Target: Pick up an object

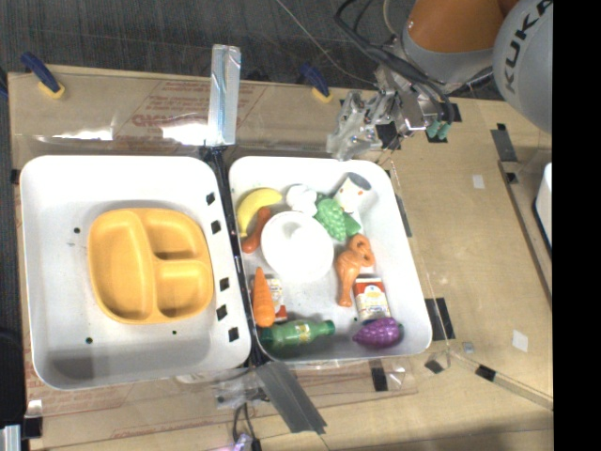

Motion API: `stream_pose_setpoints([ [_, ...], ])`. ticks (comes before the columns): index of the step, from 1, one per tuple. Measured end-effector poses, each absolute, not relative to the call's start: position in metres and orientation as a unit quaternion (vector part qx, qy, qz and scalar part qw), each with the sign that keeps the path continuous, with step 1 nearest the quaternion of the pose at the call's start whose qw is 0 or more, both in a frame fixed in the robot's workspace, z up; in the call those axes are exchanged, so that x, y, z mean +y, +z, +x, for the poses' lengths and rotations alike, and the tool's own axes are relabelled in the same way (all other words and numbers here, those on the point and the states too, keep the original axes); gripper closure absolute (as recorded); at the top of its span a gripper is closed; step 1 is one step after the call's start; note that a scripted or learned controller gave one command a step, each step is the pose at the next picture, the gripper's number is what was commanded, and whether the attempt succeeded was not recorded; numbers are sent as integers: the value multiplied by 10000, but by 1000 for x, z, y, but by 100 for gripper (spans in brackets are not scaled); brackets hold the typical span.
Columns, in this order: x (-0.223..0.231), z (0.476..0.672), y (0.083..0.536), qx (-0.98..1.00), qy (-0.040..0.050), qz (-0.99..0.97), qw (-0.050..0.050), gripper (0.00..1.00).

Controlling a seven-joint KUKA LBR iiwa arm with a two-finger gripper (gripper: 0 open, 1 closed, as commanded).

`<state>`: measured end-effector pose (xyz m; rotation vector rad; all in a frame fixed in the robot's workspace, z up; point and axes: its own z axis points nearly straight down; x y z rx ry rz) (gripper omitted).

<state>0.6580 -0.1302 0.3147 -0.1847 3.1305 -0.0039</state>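
I have the gripper (362,134) hovering just beyond the right bin's (413,280) far rim, finger state impossible to tell, with the white cup (353,192) lying nearest, just inside.

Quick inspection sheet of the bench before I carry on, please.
Surface: bench with taped marks; two white bins side by side.
Job's things: right bin holds banana, white lid, carrot, green bottle, purple grapes.
Clutter: yellow tray in left bin.
End effector: end effector above right bin's far rim, nothing seen between its fingers.
Cables: black cables near arm.
Surroundings: blue clamps.
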Motion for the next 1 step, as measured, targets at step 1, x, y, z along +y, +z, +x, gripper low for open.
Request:
stream_pose_setpoints([
  [1, -125, 631, 237, 9854, 5, -1701, -8, 100],
])
